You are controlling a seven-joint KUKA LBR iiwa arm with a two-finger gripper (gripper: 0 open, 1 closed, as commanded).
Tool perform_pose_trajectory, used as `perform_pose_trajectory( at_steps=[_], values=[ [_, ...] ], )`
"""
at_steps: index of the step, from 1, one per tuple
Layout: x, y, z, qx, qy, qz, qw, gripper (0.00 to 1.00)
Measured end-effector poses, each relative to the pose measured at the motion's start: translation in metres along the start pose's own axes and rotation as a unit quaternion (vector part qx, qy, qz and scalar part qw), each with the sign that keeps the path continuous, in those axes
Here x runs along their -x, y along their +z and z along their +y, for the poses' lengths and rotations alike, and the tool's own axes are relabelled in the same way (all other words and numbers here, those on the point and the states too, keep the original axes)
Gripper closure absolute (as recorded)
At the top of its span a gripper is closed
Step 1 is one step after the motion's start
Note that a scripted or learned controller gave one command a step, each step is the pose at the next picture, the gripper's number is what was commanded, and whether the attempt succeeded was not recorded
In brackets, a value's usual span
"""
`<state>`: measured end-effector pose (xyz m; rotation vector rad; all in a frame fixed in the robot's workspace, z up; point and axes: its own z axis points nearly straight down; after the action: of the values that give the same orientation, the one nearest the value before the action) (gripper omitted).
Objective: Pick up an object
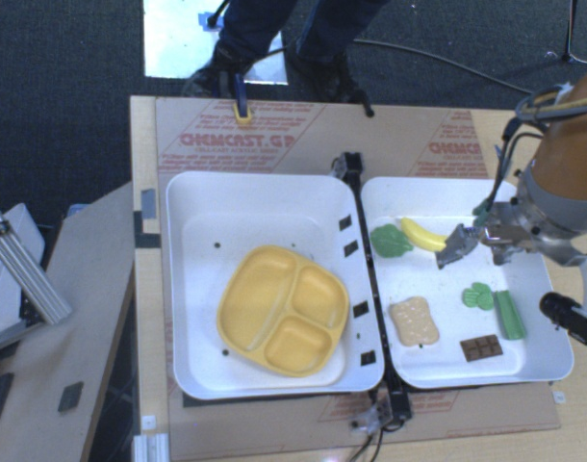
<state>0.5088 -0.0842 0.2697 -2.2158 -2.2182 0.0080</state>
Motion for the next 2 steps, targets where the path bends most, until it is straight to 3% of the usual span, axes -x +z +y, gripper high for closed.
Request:
perform_pose_trajectory(
  at_steps=[1, 2],
  values=[
    [0.000, -0.004, 0.001, 0.004, -0.001, 0.000, 1.0000, 0.00],
    [0.009, 0.045, 0.006, 0.003, 0.000, 0.000, 1.0000, 0.00]
  ],
)
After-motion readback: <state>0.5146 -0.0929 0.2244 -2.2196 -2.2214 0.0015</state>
